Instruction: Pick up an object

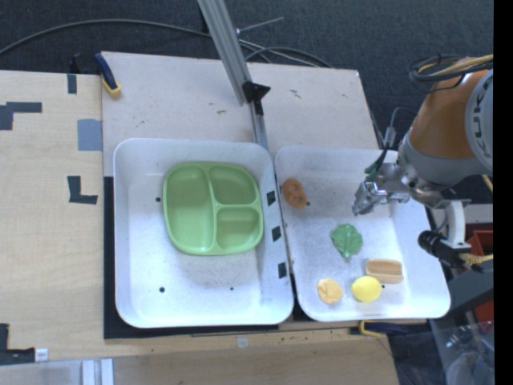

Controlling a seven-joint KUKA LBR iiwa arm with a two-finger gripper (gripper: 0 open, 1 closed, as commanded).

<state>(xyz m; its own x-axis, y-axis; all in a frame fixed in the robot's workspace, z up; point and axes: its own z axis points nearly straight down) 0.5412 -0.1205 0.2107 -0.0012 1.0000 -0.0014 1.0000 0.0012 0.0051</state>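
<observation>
On the counter two shallow white bins sit side by side. The left bin carries a green divided plate with three compartments, lying flat a little toward the bin's far edge and closer to its right wall than its left. A metal pole slants in from the far edge of the counter and ends at the wall between the bins, with black clips along that dividing wall.

The right bin holds the loose things. An orange-brown lump lies near the bin's far left corner, just beside the dividing wall. A green leafy piece lies about mid-bin. Along the near edge sit a small orange-yellow piece, a yellow round fruit just beside it, and a tan bun-like piece touching or almost touching the yellow fruit on its far right side.

The jaws hang over the right bin's far half, above the green leafy piece and well apart from the orange-brown lump to the left. Nothing shows between them; the tip is small and blurred, so whether they stand apart or together cannot be told. Nothing blocks the way between the tip and the green piece.
</observation>
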